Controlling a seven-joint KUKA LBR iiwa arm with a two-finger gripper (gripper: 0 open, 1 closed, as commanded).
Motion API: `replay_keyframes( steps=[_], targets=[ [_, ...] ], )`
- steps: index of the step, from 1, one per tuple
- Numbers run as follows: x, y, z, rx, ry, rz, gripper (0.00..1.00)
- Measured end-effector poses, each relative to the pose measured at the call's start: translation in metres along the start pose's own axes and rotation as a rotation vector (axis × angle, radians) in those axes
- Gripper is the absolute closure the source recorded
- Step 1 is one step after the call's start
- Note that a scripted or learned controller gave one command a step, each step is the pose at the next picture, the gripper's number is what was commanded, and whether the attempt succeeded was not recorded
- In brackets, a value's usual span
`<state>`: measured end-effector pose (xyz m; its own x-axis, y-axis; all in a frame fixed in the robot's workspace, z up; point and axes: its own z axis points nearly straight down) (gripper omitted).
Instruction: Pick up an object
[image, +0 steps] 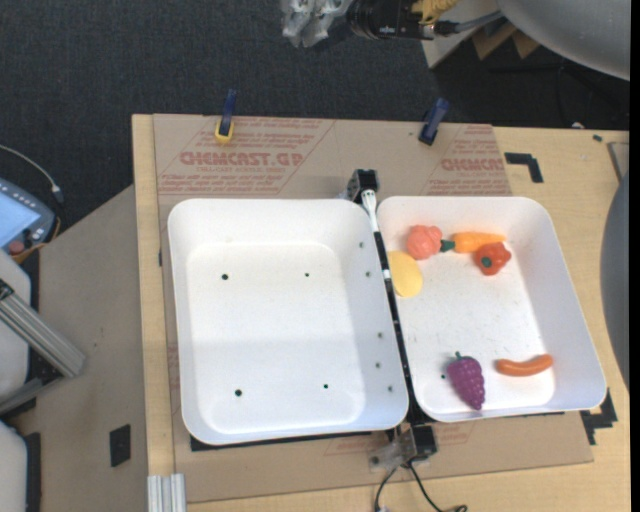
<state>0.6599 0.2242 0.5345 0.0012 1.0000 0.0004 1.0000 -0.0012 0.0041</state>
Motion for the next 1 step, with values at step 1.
replay_keyframes(
  steps=[1],
  targets=[
    [0.0002,0.0069,-0.0004,-0.001,0.000,-0.001,1.00]
  ],
)
